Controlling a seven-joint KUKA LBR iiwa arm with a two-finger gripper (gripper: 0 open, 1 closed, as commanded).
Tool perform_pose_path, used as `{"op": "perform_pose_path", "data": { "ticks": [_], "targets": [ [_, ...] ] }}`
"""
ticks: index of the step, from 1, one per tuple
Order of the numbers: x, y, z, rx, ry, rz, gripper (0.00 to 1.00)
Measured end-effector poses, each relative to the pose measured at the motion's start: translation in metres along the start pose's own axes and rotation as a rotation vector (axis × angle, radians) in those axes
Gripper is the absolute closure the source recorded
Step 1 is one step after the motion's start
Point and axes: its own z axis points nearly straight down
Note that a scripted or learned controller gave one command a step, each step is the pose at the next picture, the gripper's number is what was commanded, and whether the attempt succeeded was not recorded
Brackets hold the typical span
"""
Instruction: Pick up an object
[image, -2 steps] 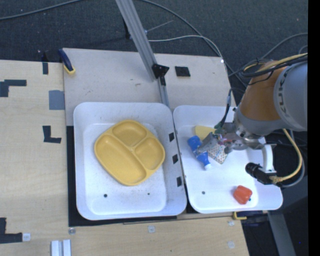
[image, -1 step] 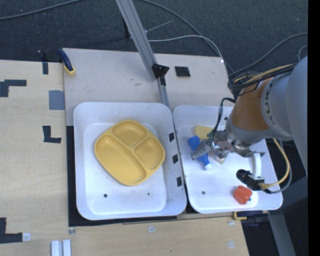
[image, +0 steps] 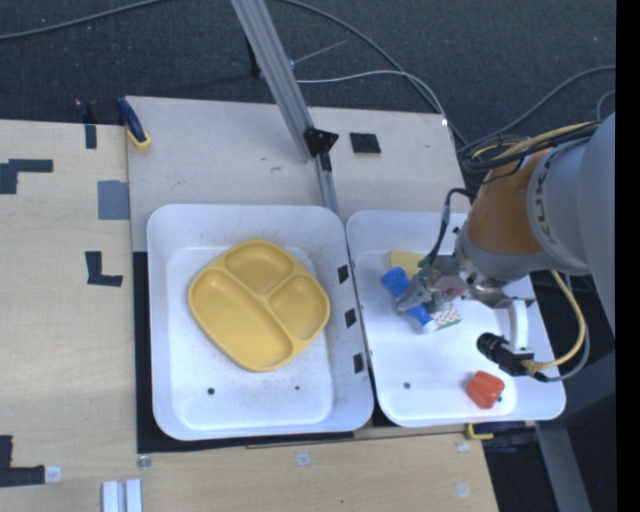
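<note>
The arm (image: 525, 215), grey with an orange band, reaches in from the right and bends down over the right bin (image: 440, 395). Its hand (image: 432, 290) sits low in the middle of that bin, right among a small huddle of objects. Whether it is apart or together cannot be told from this slanted view, as the wrist and the clutter hide the tips.

Just left of the hand lies a blue block (image: 394, 281), and touching the hand's near side is a small blue and white piece (image: 424, 319) beside a speckled white item (image: 447, 317). A pale yellow object (image: 405, 260) peeks out on the far side of the blue block. None of these can be seen clearly clamped in the hand.

Well apart from the huddle, toward the near right corner of the same bin, rests a red object (image: 485, 388). A black fitting (image: 497, 349) on the arm hangs between it and the hand, with a yellow cable (image: 570, 345) looping off to the right.

The left bin (image: 165, 300) holds a yellow divided plate (image: 259, 303), lying flat near its middle. Both bins sit side by side on the bench (image: 215, 150), and a grey metal pole (image: 285, 85) slants down to the far edge between them.
</note>
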Motion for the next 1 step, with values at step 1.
{"op": "perform_pose_path", "data": {
  "ticks": [1],
  "targets": [
    [0.0057, -0.0025, -0.0609, 0.001, 0.002, 0.000, 1.00]
  ]
}}
